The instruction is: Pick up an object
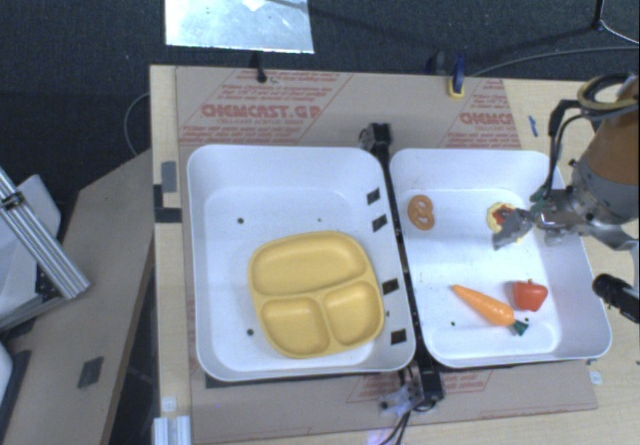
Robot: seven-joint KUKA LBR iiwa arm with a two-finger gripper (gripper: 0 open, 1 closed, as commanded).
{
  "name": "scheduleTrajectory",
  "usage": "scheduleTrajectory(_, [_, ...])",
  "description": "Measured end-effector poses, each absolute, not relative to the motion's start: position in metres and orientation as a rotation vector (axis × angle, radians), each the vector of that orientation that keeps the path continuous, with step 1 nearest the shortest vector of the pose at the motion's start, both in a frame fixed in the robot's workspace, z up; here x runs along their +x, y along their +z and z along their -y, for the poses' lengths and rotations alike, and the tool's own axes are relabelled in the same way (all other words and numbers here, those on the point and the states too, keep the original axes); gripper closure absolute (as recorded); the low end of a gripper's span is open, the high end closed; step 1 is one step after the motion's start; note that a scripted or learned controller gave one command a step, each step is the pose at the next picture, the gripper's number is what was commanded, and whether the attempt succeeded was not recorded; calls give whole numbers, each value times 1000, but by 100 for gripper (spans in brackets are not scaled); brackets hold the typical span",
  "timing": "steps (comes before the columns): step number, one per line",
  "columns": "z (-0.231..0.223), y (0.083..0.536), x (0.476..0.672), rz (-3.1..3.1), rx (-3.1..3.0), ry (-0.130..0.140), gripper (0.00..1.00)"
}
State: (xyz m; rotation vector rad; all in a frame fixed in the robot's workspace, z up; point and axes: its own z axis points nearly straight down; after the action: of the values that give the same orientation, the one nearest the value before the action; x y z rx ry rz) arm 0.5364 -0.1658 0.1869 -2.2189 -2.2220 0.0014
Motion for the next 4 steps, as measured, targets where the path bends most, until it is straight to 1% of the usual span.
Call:
scheduleTrajectory(1, [157, 128, 534, 2221, -2218, 1, 0])
scheduleTrajectory(2, [159, 142, 536, 2225, -2222, -2, 100])
scheduleTrajectory(3, [165, 196, 529, 2225, -2226, -4, 100])
scheduleTrajectory(4, [155, 247, 531, 2231, -2219, -5, 100])
